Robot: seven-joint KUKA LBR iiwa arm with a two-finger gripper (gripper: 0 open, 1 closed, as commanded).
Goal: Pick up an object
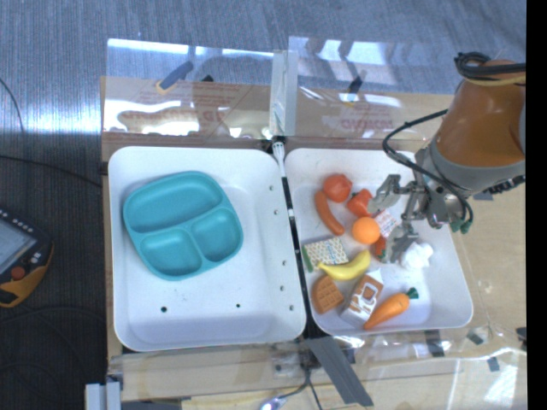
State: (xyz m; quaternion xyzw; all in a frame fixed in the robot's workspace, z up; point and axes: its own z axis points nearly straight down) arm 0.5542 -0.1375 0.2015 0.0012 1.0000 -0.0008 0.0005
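Note:
The right bin point(444, 301) holds several toy foods: a red tomato point(338, 187), a long red sausage point(328, 213), an orange ball point(366, 230), a yellow banana point(346, 267), a brown cookie point(326, 294), a small carton point(363, 297) and a carrot point(386, 308). My gripper point(392, 217) hangs over the upper right part of this bin, just right of the orange ball, with its fingers spread open. Nothing sits clearly between them. A small white and red item point(386, 223) lies under the gripper, and a white crumpled object point(416, 254) is just below it.
The left bin point(256, 297) carries a teal divided plate point(181, 223). A raised divider point(291, 229) separates the two bins. A checked packet point(326, 251) lies by the banana. Cables trail from the wrist at the right.

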